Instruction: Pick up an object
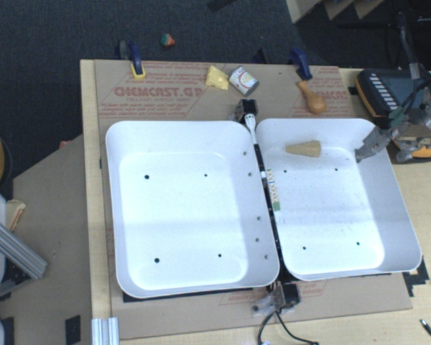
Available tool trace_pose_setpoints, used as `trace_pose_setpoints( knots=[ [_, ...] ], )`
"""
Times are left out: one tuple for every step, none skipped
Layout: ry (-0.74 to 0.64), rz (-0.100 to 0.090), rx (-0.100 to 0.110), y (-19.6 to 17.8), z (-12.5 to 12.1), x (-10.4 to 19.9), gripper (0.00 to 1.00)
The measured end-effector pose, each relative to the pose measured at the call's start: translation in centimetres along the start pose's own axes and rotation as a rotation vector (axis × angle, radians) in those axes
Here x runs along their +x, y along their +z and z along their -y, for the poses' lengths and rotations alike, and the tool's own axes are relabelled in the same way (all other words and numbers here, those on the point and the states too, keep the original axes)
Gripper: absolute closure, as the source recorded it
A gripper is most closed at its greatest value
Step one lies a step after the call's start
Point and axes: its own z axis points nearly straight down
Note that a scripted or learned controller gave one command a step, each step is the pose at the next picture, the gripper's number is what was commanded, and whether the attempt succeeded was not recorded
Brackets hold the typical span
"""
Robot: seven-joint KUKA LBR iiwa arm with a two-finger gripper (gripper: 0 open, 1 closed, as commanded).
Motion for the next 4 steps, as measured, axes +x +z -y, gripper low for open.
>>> trace_pose_setpoints(
  knots=[
    [-0.002,0.004,-0.017,-14.2,5.5,2.2,0.0],
    [-0.002,0.004,-0.007,-14.4,5.3,2.1,1.0],
    [0.008,0.008,-0.011,-21.5,7.8,-5.3,1.0],
    [-0.006,0.003,-0.011,-26.7,7.5,0.6,1.0]
  ],
)
